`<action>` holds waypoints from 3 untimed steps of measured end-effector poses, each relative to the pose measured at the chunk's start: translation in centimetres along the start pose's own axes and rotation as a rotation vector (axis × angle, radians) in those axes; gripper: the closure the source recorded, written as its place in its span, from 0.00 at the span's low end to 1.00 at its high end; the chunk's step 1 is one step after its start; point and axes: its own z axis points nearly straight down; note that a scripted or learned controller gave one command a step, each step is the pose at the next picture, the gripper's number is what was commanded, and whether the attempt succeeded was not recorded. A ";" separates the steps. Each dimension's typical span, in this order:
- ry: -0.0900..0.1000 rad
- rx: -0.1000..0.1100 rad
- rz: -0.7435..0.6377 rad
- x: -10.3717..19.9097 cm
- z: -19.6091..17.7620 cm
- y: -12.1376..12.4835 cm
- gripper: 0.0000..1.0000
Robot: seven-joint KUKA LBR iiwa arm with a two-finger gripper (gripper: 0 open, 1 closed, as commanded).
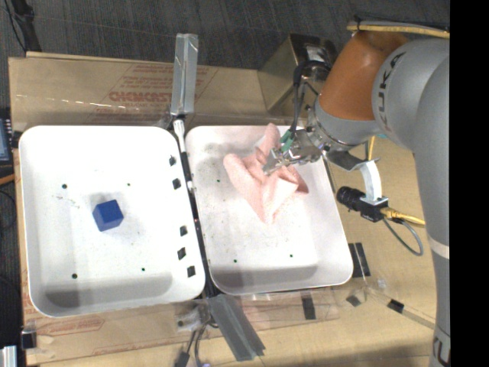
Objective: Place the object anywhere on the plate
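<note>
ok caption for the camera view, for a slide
Gripper over crumpled pink cloth in right white bin; blue cube in left bin.

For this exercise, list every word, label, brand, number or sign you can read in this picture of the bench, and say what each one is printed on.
Red print on the cardboard sheet behind the bins: several lines with one larger word, all too blurred to read.
Red print on the cardboard strip below the left bin: too small to read.
No text shows on the blue cube, the pink cloth or the arm.

Robotics lab test cell: industrial arm (397,90) over two white bins (46,281) on a cardboard-covered bench (114,82), loose cabling (401,224), carpeted floor (114,14)
</note>
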 end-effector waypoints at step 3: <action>0.000 0.002 -0.819 10.6 -1.3 -0.1 1.00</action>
